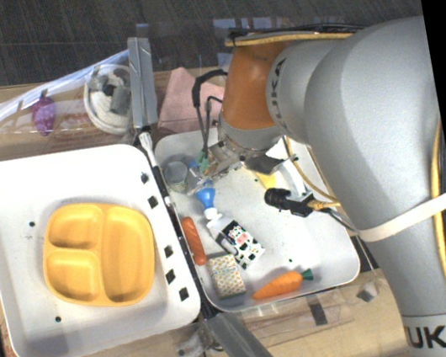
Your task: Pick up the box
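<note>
Your arm (pixel 368 130) looms closest, its gripper (pixel 218 159) down in the right bin's (pixel 341 268) far corner; can't tell the jaws' state. The box (pixel 228 277) sits by the near wall beside the carrot (pixel 278 285), so you'd likely grab clutter instead.

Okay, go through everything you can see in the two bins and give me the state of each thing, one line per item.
Yellow divided plate: upright, flat in the left bin.
Bottle with the blue cap: lying on its side in the right bin.
Toy carrot: lying flat by the near wall.
Small patterned box: resting flat, untouched.
Orange stick: lying along the left wall.
Gripper: low over the bin's far end.
</note>
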{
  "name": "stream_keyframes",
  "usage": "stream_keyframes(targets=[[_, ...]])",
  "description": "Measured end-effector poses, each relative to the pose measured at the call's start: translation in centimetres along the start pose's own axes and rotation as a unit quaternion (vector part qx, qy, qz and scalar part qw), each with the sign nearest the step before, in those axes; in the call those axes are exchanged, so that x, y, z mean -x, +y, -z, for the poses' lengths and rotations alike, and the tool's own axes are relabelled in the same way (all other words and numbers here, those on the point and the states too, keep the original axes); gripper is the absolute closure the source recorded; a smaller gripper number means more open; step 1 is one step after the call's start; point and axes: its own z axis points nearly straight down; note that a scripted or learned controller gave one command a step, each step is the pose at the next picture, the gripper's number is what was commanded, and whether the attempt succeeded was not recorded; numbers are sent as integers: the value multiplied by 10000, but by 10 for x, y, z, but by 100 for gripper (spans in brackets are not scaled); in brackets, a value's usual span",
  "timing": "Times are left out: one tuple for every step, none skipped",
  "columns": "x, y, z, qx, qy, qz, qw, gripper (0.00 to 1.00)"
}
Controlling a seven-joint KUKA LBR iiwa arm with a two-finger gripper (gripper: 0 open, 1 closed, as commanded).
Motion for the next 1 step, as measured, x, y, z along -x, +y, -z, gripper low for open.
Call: stream_keyframes(targets=[[-2, 1, -1, 5, 17, 10, 10000, 0]])
